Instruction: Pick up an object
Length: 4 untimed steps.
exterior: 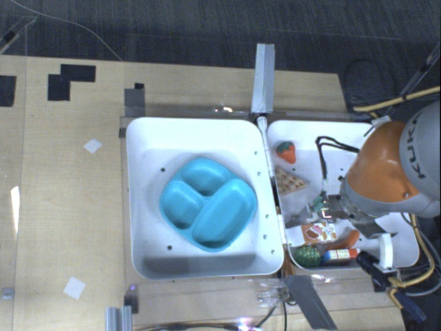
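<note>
While the end effector (322, 209) hangs low, grip state impossible to tell, it should settle squarely over the flat packet (319, 233) just beneath, avoiding the green toy (308, 256) beyond.

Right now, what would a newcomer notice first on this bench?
The blue tray with three compartments, lying in the middle of the left bin. Next the arm's orange band, low over the right bin, above a cluster of small toy foods along the bin's near-left side, with a strawberry apart at its far-left corner.

Blue tray (209, 202), white bins (145, 185)
</note>
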Each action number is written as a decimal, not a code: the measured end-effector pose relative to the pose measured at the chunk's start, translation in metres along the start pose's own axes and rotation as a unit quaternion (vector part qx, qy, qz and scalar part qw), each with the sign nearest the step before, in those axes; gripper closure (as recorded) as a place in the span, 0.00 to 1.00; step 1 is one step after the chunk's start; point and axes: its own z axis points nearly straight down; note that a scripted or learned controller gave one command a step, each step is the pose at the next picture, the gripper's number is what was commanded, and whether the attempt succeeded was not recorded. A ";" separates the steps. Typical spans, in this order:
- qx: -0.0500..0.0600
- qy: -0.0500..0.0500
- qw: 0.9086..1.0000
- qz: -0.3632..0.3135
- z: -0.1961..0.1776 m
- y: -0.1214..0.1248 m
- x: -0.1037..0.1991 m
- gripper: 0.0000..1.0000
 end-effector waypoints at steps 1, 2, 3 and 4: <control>-0.004 -0.001 1.000 0.000 -0.012 0.003 -0.001 1.00; -0.003 -0.001 1.000 0.000 -0.012 0.003 -0.001 0.00; 0.001 0.002 0.991 -0.132 0.000 -0.002 -0.026 0.00; -0.001 0.000 0.964 -0.264 0.000 -0.002 -0.044 0.00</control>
